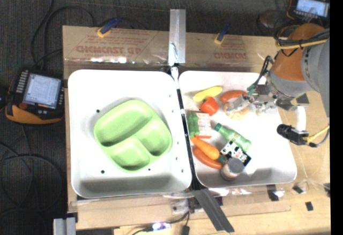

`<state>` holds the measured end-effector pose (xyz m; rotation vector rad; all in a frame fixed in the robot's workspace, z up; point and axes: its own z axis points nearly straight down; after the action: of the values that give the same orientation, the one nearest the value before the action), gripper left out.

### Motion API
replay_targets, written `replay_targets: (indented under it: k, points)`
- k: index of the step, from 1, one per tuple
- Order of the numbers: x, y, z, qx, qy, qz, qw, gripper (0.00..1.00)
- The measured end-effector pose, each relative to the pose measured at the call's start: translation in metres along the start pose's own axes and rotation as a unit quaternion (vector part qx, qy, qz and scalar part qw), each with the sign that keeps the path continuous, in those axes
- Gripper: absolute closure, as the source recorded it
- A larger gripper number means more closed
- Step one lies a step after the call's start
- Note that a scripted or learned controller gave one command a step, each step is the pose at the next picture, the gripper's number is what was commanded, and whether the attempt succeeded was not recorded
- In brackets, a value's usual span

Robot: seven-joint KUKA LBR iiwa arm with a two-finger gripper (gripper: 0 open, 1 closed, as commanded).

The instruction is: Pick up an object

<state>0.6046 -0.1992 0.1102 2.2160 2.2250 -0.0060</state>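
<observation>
Right bin (278,167): gripper (242,104) partly hides a pale object.

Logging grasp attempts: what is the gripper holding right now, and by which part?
Cannot be told. The gripper is low in the right bin, beside the orange-red item and a pale item; no hold is discernible.

two white bins (77,121), one green tray (133,135), two carrots (206,152)
</observation>
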Motion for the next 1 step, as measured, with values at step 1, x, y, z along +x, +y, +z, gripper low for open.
replay_targets:
  k: [1]
  points:
    - [0.0153, 0.0638, 0.0236, 0.000, -0.002, -0.056, 0.9984, 0.00]
